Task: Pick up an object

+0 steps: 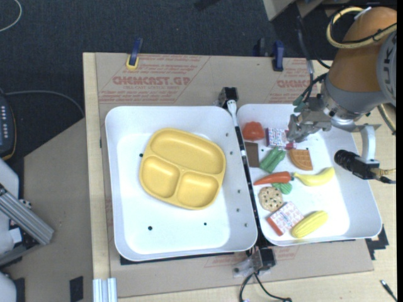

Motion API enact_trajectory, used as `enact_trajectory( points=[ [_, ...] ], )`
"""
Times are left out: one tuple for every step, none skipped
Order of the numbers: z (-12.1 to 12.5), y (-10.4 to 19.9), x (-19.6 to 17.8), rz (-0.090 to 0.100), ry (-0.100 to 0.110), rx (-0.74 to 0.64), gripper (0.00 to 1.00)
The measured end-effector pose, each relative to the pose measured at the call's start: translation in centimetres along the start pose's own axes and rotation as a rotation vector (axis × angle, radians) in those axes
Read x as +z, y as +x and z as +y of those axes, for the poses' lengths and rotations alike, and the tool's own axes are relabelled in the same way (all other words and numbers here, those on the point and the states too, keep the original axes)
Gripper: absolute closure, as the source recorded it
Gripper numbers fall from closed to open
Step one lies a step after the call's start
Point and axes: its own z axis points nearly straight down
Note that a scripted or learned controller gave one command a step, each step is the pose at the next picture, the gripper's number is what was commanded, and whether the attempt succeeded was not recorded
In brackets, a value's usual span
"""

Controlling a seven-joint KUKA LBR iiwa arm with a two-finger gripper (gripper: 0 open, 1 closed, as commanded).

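Note:
The right bin (359,216) holds several toy foods: a red tomato (253,130), a brown bar (252,154), a green pepper (272,160), a waffle (301,160), a carrot (273,178), a banana (315,177), a cookie (270,198), a red-and-white packet (284,218) and a corn cob (310,224). My gripper (297,135) hangs low over the bin's back part, just above the waffle and beside a small patterned packet (276,137). Nothing shows between its fingers.
The left bin (123,168) carries a yellow three-compartment tray (182,167). A black divider strip (241,150) runs between the bins. Blue and yellow clamps (133,54) sit on the board's far edge. The arm's body (362,61) looms over the right bin's back right.

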Motion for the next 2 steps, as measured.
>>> enact_trajectory(
  points=[
    [-0.8,5.0,0.4,0.0,0.0,0.0,1.0],
    [-1.1,10.8,-1.6,-0.001,-0.007,-0.002,1.0]
  ],
)
